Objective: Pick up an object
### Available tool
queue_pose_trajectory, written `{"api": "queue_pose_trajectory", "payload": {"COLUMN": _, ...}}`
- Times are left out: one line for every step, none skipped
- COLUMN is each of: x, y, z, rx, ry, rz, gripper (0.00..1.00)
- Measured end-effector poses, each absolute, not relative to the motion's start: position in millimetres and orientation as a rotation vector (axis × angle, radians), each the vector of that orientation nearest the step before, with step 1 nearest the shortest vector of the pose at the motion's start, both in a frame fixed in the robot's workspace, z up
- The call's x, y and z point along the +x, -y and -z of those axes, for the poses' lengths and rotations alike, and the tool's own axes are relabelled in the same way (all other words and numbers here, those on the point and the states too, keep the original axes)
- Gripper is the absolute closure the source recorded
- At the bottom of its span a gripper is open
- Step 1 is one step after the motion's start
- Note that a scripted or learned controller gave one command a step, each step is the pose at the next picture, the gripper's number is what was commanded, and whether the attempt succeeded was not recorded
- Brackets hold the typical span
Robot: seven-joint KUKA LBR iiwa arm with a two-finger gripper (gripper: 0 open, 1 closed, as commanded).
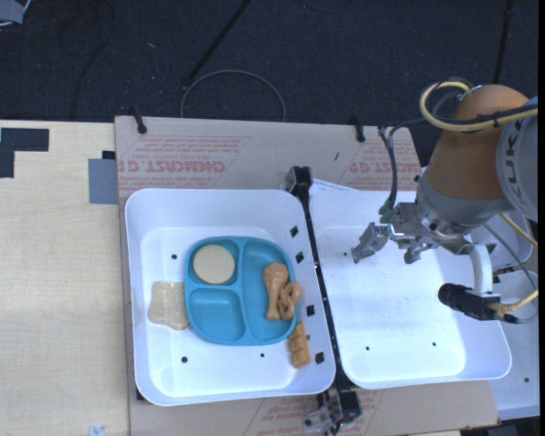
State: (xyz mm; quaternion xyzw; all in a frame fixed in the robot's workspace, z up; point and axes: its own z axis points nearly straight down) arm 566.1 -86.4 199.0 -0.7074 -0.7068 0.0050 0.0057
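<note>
Lying well left of hand (389, 242): pretzel (280, 291).

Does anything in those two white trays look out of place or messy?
Slightly. In the left bin, the blue plate holds a round piece and a pretzel, but two tan pieces lie off it: one at its left, another at its lower right.

Two bins are sitting side by side — left bin (154, 216) and right bin (418, 352). A divided tray (220, 318) is lying in the left bin, holding a round piece (213, 263) and a pretzel-like piece (280, 291). A flat piece (168, 304) is lying just left of the tray, another piece (298, 345) at its right corner — the gripper (392, 241) is hanging over the right bin.
</note>
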Motion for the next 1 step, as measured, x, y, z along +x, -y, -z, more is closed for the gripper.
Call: {"api": "queue_pose_trajectory", "payload": {"x": 569.1, "y": 86.6, "z": -205.9, "rx": -2.22, "ry": 2.222, "rz": -0.002, "gripper": 0.0}}
